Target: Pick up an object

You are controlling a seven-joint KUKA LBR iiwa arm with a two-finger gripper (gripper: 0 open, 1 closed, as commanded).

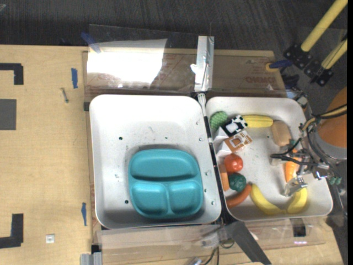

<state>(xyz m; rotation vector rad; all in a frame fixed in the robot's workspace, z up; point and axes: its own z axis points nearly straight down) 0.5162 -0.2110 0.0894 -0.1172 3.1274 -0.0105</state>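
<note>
A tan bench bears two white bins; the left bin holds a teal tray. In the right bin, the gripper hangs just above a curved banana, whether parted or closed I cannot tell. A tomato, carrot and second banana crowd near that curved banana.

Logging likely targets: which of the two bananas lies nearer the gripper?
The curved banana at the right bin's front edge; the gripper hovers right over its right end. The straighter banana lies at the back, beside the black-and-white toy.
</note>
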